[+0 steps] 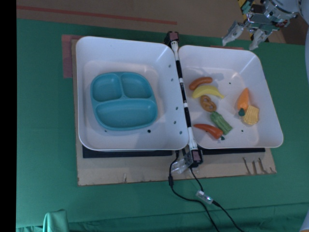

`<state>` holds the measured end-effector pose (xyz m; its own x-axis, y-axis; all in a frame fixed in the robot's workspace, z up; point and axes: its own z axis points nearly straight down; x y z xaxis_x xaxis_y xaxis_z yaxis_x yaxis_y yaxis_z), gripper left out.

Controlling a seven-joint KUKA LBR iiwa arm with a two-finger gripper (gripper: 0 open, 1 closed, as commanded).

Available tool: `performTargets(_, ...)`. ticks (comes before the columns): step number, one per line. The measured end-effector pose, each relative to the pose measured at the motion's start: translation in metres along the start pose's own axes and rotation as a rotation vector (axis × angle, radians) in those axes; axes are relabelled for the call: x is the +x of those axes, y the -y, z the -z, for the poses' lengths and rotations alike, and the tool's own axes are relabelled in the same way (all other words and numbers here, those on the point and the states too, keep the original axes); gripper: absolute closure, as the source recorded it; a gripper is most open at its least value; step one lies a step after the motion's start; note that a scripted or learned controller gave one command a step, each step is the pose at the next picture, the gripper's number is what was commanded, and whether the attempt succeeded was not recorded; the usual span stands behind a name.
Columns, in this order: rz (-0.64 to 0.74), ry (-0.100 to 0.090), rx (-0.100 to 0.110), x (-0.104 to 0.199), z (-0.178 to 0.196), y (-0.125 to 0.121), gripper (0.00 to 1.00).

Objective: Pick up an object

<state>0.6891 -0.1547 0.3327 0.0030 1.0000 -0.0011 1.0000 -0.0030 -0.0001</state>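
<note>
Jaws (pixel 245 36): spread apart, nothing between them; hanging at the upper right of the frame, above the far rim of the right bin (pixel 270 129) and clear of its contents.

Right bin, contents, centre-right of frame (all small toy foods, loosely grouped):
- sausage (pixel 200 82), topmost, just above the banana (pixel 208 92);
- pretzel (pixel 208 103), below the banana;
- green vegetable (pixel 221 123), beside a red chilli (pixel 208 129), nearly touching;
- carrot (pixel 243 100), touching a yellow corn piece (pixel 250 115).

Left bin (pixel 87 50), centre-left: holds a teal divided plate (pixel 124 100).

Worktop (pixel 43 129): green cloth.

Handling note: no item yet approached. The sausage lies nearest the jaws, but the banana crowds it; straddling its short width should avoid catching the neighbour. The carrot sits against the corn, so a grip there risks dragging both.
</note>
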Motion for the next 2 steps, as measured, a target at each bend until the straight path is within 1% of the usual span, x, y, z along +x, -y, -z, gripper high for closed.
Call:
performTargets(1, 0.002, 0.0, -0.001, 0.056, -0.081, 0.0, 0.0)
performTargets(2, 0.001, 0.001, -0.004, 0.059, -0.143, 0.024, 0.0)
